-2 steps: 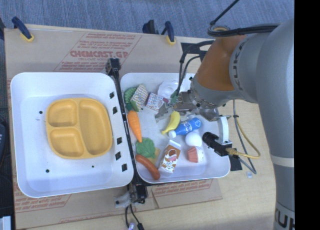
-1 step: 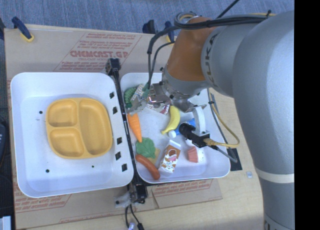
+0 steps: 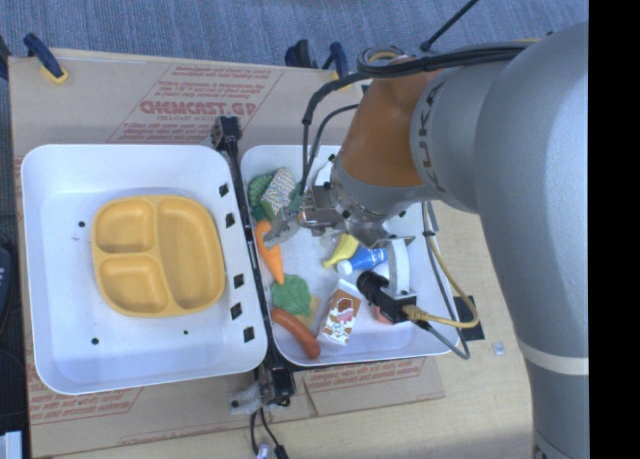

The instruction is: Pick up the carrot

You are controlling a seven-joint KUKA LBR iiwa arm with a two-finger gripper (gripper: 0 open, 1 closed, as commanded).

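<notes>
Arm: grey with an orange band above the wrist, reaching in from the right and covering much of the right bin.
Table: brown cardboard sheet with red printing, carrying both bins side by side.
Left bin: shallow, white, left of the right bin, the two rims touching along the middle.
Right bin: shallow, white, holding the toy food; taken here as the landmark.
Yellow tray: three compartments, lying in the middle of the left bin, well apart from the right bin.
End effector: low over the upper left part of the right bin, tips just above the carrot's top end; whether its fingers are spread or pressed together cannot be told, and nothing shows between them.
Carrot: orange, lying along the left wall of the right bin, about mid-height.
Sausage: red-brown, at the lower left corner of the right bin.
Milk carton: near the bottom rim of the right bin, right of the sausage.
Broccoli: green, between carrot and sausage in the right bin.
Banana: yellow, near the right bin's centre.
</notes>
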